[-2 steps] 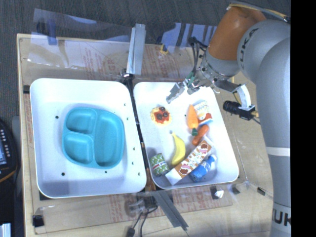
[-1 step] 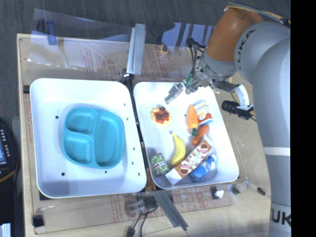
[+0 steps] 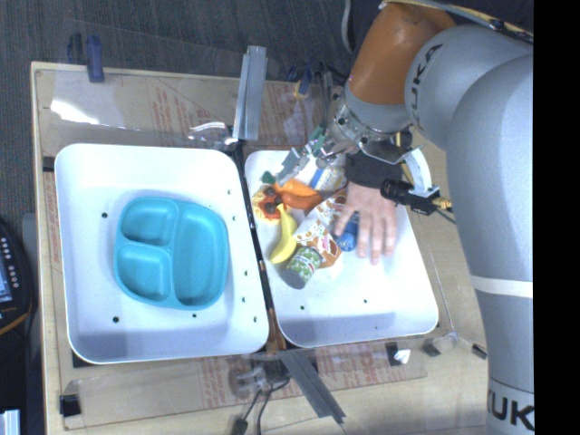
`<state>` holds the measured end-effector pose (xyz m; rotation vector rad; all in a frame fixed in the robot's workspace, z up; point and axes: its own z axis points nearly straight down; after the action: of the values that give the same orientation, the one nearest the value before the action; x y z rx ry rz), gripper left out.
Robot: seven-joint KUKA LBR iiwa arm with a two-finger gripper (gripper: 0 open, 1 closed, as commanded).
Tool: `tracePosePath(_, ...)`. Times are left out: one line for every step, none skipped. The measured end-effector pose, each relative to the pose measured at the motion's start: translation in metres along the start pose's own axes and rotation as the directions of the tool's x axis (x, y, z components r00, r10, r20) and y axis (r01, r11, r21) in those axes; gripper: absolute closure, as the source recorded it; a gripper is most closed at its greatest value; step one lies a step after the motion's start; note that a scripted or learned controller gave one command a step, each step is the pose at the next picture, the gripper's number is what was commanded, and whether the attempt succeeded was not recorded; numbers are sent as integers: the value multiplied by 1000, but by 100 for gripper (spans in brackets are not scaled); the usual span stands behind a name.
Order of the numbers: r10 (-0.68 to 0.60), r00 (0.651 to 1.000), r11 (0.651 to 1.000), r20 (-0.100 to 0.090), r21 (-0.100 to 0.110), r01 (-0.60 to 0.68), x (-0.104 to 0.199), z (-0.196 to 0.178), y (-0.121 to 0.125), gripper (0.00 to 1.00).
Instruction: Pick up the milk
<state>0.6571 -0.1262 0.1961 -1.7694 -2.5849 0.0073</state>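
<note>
A slanted overhead look at a wooden bench (image 3: 136, 89) carrying two shallow white bins side by side.

The left bin (image 3: 82, 315) holds a turquoise divided plate (image 3: 172, 250) with three compartments, lying flat near the bin's middle.

The right bin (image 3: 399, 311) holds a cluster of toy food crowded into its upper left part. A yellow banana (image 3: 285, 238) lies curved along the left edge of the pile. Above it sits an orange piece that looks like a carrot (image 3: 299, 193), with a small red and yellow item (image 3: 269, 205) just to its left. Below the banana is a small can with a green label (image 3: 304, 265), tipped on its side. Touching the can is a white carton with colourful printing (image 3: 319, 229), likely the milk (its label is too small to read). A small blue object (image 3: 349, 232) lies just beside it, and a flesh-coloured toy hand (image 3: 373, 225) rests to the right, fingers pointing down the picture.

The grey arm (image 3: 480, 134), with its orange band (image 3: 390, 53), reaches in from the right. Its gripper (image 3: 313, 157) hangs over the top of the pile, near the carrot. Whether it is spread or closed, or has hold of anything, cannot be made out among the clutter.
</note>
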Motion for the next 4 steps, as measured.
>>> tracePosePath(-12, 1000, 1000, 3, -5, 12, -13, -64, -5, 0)
tracePosePath(-18, 1000, 1000, 1, 0, 18, -12, -70, -3, 100)
tracePosePath(324, 946, 946, 0, 1, -324, 15, 8, 5, 100)
tracePosePath(219, 976, 976, 1, -4, -219, -2, 109, 0, 100)
